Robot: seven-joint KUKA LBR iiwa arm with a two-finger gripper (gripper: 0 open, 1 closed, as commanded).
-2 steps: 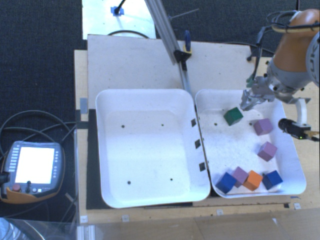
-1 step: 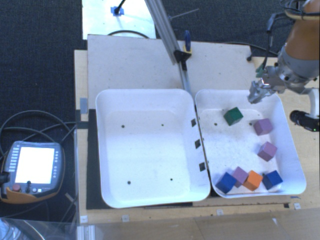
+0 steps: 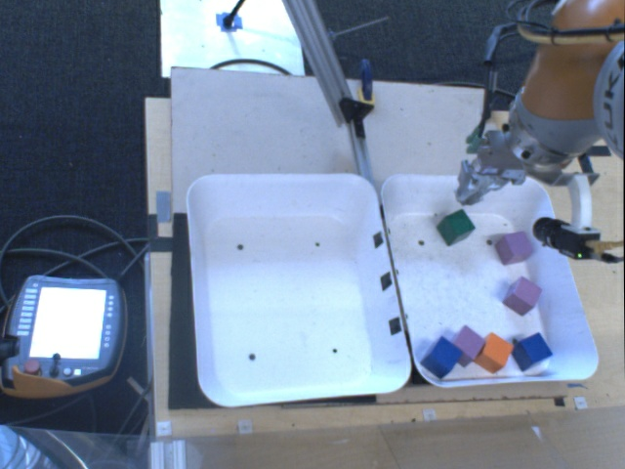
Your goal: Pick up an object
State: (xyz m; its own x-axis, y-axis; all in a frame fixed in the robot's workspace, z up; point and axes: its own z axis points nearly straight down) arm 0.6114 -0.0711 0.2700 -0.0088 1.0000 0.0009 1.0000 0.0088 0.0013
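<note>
Green cube (image 3: 455, 227) in right bin (image 3: 576, 306), near back wall, just below gripper (image 3: 475, 190). Jaws' spread impossible to tell. Likely risk: off-centre descent clipping cube's tilted corner, nudging it aside, closing on nothing.

Scene evenly & brightly lit from overhead; white bins (image 3: 293, 193) nearly blown out, w/ soft short shadows cast under blocks (image 3: 455, 228). Focus slightly soft; glare seen on pendant screen (image 3: 66, 322).
</note>
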